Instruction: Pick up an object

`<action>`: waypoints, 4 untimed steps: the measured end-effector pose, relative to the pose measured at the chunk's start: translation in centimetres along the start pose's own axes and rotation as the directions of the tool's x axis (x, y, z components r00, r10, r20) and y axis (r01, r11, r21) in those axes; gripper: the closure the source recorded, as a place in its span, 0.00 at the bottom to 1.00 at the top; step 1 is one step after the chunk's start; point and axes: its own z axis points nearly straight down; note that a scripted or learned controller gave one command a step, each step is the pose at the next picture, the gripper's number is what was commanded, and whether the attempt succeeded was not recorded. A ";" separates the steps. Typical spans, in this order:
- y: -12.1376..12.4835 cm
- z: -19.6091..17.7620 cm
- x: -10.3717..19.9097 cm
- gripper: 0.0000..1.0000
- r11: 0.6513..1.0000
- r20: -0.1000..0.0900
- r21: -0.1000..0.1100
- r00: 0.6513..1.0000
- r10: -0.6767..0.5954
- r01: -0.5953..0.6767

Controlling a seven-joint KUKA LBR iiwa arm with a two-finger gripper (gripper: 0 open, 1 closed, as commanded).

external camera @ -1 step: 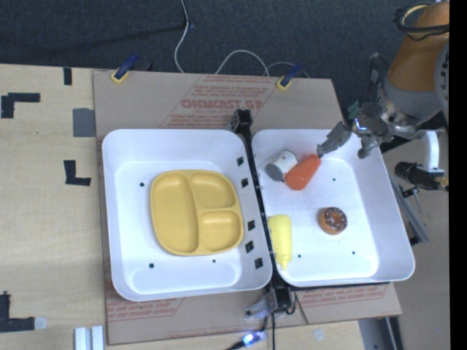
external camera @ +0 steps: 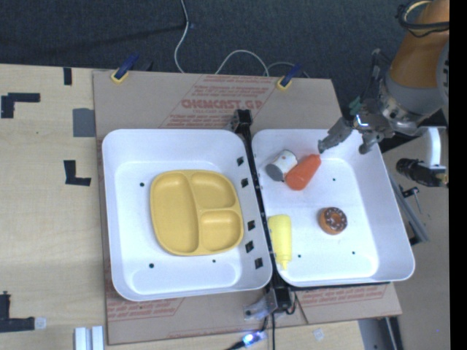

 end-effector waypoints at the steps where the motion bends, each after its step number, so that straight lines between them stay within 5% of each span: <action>1: -0.5 4.5 -0.1 0.00 1.000 0.000 0.004 1.000 0.001 -0.001; 3: -0.2 16.0 -0.2 0.00 1.000 0.000 0.001 1.000 -0.001 0.001; 4: -0.1 14.8 -0.2 1.00 1.000 -0.001 0.000 1.000 -0.002 0.002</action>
